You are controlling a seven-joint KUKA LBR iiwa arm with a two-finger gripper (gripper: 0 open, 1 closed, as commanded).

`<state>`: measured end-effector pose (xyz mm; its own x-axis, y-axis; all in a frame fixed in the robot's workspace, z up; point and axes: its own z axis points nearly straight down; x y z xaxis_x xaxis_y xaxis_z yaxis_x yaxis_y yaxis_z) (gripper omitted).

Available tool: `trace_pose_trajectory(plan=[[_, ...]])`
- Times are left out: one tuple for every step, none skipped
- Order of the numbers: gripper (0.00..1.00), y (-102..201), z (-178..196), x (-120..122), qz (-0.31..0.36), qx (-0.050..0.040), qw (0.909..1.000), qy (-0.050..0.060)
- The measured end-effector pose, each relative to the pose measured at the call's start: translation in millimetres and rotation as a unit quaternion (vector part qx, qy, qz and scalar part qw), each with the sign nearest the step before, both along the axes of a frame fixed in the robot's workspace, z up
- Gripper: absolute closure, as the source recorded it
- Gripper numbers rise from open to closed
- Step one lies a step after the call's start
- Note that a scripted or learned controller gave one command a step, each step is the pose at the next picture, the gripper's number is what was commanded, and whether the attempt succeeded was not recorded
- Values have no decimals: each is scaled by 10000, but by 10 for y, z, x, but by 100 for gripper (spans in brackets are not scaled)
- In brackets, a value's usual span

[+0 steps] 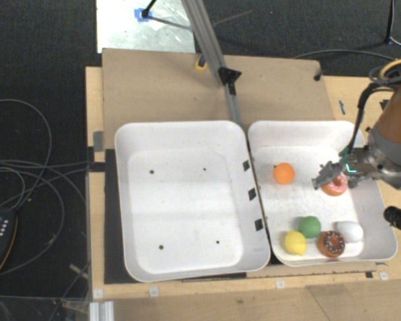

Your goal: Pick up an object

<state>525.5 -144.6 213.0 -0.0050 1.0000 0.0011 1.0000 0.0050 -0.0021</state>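
Camera view from above takes in two shallow white bins on a wooden surface (160, 85), and everything of interest sits in the right bin (301, 139). The arm (394, 129) comes in over that bin's right rim, grey with an orange band above the wrist, and its hand (329, 176) hangs low just past the middle of the bin. Directly under and touching the hand's dark tip is a pink-red ring-shaped thing (335, 187), partly hidden by it; whether the hand is spread or closed, or has any grip on that ring, I cannot tell from this angle. An orange ball (284, 173) lies near the bin's left wall, a little way apart from the hand. Along the bin's near edge are four more pieces close together: a yellow lemon-like fruit (295, 243), a green ball (310, 227) just behind and touching it, a brown doughnut with sprinkles (331, 244) beside those, and a white rounded thing (349, 232) against the doughnut, nearest the bin's right corner. The left bin (180, 199) lies flush against the right bin's left wall, held to it by small black clips.
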Motion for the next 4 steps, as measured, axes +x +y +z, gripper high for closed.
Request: trace_pose_trajectory(plan=[[0,-2,17,8,-9,-4,10000,-19],[0,22,-607,-21,-21,0,10000,8],[0,3,-1214,25,-21,2,10000,12],[0,2,-1223,30,-22,-4,10000,-12]])
